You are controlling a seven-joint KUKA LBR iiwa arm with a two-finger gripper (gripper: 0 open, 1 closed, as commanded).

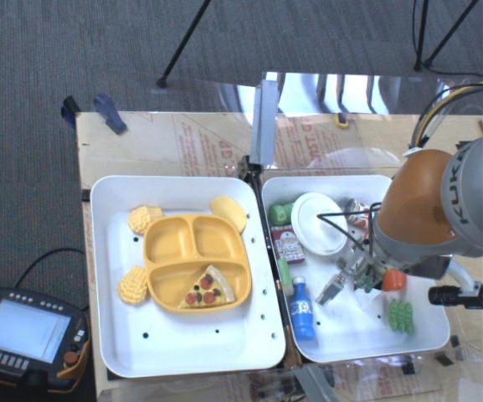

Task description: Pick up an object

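My gripper (347, 288) hangs over the middle of the right bin (354, 344), fingers spread open above bare white floor with nothing between them. A blue bottle (301, 309) lies just to its left by the bin's left wall. To its right are a small orange-red object (394, 280) and a green ridged piece (400, 316). Behind the gripper, a round white plate (316, 222) rests toward the back of the bin, with a green item (278, 213) and a small red-and-white box (289, 246) beside it. The arm's orange band (413, 199) hides the bin's right rear part.
The left bin (115, 325) holds a yellow divided tray (174, 245) with a toy pizza slice (208, 288) in it. Two yellow waffle pieces (141, 219) (133, 285) and a yellow oval piece (228, 212) lie around the tray. A teach pendant (28, 337) sits off the bench's left side.
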